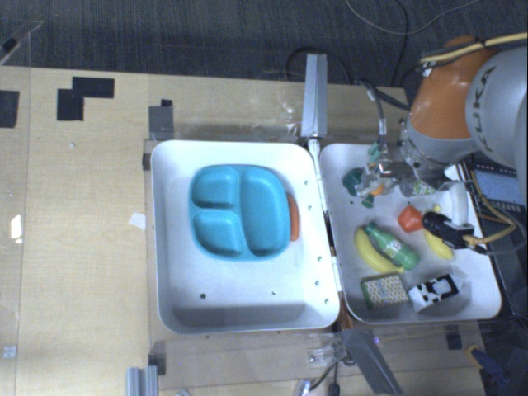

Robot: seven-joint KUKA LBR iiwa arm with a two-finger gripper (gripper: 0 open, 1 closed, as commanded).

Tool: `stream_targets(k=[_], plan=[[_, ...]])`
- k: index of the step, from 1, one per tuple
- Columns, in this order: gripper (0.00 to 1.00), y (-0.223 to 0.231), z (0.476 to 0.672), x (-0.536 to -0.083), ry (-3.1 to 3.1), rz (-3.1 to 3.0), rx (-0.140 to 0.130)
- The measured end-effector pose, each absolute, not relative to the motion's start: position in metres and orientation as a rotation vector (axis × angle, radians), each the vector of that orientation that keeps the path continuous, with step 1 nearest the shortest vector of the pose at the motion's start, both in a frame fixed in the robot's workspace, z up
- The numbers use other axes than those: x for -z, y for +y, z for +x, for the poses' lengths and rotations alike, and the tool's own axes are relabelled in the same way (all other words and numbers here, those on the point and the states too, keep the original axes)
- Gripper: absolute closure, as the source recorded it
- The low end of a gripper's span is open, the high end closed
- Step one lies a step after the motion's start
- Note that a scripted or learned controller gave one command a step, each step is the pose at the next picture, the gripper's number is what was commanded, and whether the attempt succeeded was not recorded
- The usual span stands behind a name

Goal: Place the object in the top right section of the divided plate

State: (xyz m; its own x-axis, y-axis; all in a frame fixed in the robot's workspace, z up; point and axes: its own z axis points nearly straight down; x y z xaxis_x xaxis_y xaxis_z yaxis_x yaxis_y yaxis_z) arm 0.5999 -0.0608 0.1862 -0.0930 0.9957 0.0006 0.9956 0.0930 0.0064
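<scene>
Grey arm w/ orange band, yellow cable, "KUKA" lettering

Divided plate lies in left bin.

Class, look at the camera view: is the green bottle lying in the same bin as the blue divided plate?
No. The green bottle lies in the right bin beside a banana, while the blue divided plate sits in the left bin.

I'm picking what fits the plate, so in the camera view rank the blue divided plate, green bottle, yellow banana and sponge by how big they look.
1. Blue divided plate, by far the largest.
2. Yellow banana and green bottle: similar, overlapping, not ranked.
3. Sponge, smallest.
</scene>
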Motion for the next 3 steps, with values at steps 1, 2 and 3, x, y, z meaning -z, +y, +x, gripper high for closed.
stream_targets(k=[1,2,3], plan=[[1.00,-0.043,0.621,-0.187,2.543,1.835,-0.007],[1.00,0.022,0.599,-0.186,2.758,1.496,-0.005],[1.00,0.110,0.670,-0.187,2.939,1.089,-0.008]])
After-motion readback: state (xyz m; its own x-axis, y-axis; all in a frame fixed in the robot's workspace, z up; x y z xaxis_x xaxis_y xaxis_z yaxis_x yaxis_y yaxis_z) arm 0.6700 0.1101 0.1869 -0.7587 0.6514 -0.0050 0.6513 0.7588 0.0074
